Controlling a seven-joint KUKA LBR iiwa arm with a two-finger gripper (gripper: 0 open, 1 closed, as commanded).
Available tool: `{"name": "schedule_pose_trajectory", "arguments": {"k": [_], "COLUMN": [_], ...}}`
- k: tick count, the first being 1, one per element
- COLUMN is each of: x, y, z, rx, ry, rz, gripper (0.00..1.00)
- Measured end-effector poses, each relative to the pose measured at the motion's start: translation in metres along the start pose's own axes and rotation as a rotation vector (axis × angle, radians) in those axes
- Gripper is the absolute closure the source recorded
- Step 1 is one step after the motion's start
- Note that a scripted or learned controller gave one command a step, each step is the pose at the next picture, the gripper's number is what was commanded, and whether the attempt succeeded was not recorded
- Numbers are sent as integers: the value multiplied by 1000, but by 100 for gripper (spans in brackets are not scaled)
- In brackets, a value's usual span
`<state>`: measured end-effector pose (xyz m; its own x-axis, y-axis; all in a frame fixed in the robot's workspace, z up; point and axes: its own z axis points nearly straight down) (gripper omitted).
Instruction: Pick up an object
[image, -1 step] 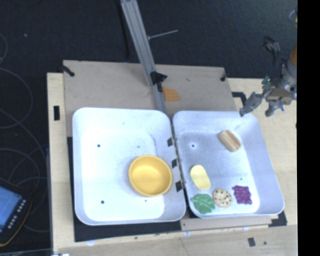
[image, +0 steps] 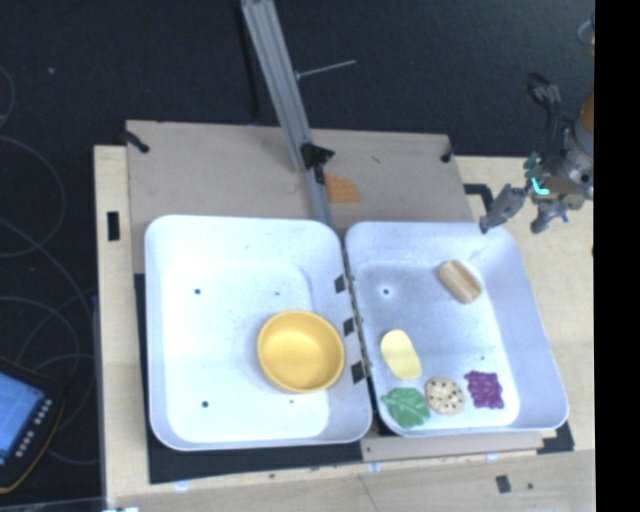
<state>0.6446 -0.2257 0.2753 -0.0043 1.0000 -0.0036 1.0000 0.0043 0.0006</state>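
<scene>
Left bin: round yellow plastic bowl, upright. Right bin: tan bread roll upper centre; pale yellow oval piece; green leafy piece, speckled round cookie, purple grape cluster along lower edge.

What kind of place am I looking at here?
Probably a robot grasping test bench: two white bins hold toy food and a yellow bowl, with the end effector poised at the right bin's far corner.

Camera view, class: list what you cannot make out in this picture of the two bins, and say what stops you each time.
1. The gripper, camera view: small and blurred near the right side, above the right bin; its grasp cannot be judged.
2. The arm, camera view: mostly cut off on the right.
3. The cookie, purple grapes and green leaf, camera view: too small for surface detail.
4. The yellow bowl, camera view: its underside is hidden by itself.
</scene>
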Motion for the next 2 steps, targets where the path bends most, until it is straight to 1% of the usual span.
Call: {"name": "schedule_pose_trajectory", "arguments": {"k": [2], "x": [7], "y": [0], "z": [124], "rx": [6], "ry": [2], "rz": [0], "gripper": [0]}}
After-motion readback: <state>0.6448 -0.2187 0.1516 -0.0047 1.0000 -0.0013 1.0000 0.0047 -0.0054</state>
